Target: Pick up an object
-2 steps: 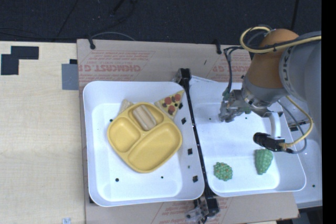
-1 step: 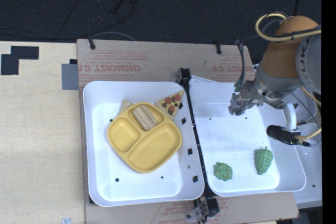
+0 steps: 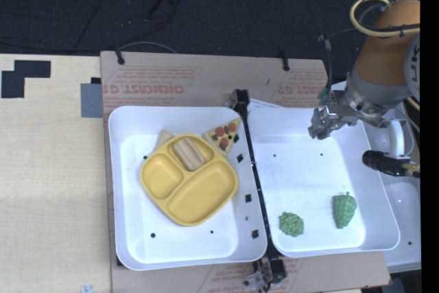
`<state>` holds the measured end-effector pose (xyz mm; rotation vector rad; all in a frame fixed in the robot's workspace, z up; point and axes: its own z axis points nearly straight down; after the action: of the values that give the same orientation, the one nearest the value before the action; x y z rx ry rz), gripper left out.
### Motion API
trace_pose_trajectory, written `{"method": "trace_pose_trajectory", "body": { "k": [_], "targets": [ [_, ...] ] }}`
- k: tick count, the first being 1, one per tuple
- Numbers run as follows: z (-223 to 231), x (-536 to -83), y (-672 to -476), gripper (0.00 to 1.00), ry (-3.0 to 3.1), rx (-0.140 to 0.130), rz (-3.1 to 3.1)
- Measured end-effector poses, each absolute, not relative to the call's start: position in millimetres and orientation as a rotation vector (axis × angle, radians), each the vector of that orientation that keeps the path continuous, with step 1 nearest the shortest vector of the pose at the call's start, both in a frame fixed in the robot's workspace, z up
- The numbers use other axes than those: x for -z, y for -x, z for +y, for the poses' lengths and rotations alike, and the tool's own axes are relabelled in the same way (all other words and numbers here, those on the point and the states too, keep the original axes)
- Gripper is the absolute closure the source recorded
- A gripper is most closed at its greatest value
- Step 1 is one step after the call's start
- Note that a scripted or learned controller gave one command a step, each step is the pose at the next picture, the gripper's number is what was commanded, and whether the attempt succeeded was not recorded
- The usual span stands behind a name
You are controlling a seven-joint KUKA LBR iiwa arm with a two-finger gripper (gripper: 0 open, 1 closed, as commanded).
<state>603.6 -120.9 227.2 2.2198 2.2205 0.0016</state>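
While the tool [image 3: 322,123] hangs at the right bin's [image 3: 384,237] twelve o'clock edge, its opening cannot be told. Two small green toys, one round [image 3: 291,224], one pointed [image 3: 344,209], are seen toward six o'clock; they are judged light, bumpy, best pinched across the middle.

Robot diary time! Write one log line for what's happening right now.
gripper: above right bin far edge, holding nothing seen | right bin: two green toys near front | left bin: yellow tray, pizza slice
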Motion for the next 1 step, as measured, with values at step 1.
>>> {"method": "trace_pose_trajectory", "body": {
  "k": [1],
  "targets": [
    [-62.4,-235.7,-608.7,1.00,-2.217,-0.001,2.228]
  ]
}}
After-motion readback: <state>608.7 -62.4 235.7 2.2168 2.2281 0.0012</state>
